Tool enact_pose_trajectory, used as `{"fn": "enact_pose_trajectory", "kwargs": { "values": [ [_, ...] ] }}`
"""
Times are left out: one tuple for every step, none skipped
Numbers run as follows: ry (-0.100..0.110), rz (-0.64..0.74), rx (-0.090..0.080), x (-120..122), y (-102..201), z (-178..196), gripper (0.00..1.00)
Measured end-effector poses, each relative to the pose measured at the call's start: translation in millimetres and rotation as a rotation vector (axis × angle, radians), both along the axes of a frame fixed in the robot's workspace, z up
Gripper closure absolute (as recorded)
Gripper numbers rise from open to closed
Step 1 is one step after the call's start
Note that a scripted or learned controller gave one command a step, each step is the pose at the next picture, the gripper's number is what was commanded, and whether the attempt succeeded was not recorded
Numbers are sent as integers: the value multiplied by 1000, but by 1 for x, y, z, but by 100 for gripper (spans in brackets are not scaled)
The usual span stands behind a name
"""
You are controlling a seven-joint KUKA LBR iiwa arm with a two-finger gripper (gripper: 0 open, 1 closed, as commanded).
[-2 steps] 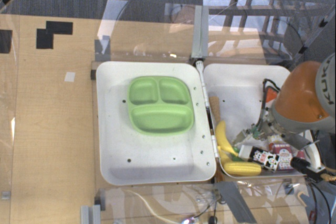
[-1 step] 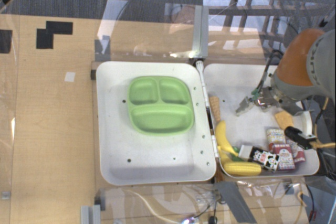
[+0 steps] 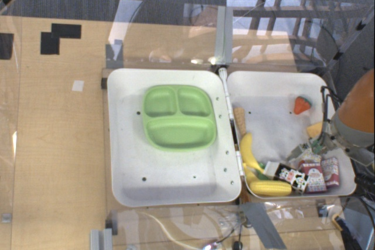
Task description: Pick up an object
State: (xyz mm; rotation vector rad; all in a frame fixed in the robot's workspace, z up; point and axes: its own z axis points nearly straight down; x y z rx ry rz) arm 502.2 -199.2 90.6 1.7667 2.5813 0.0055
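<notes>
Bananas [image 3: 248, 152] lie along the right bin's [image 3: 275, 82] left wall, beside small cartons [image 3: 321, 173] and a strawberry toy [image 3: 302, 105]. From here the gripper [image 3: 313, 146] hangs over the cartons, grip unclear. Left bin [image 3: 126, 184] holds a green tray [image 3: 177, 116].

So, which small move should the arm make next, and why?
Probably a short descent into the right bin. The arm hangs over that bin's right edge, where small cartons lie in a pile just below its wrist. The banana and the corn cob lie further left, a longer reach.
</notes>
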Motion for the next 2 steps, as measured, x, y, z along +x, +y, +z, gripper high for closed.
{"fn": "enact_pose_trajectory", "kwargs": {
  "values": [
    [-1, 4, 5, 2, 3, 10, 100],
    [12, -33, 5, 32, 45, 136, 100]
  ]
}}
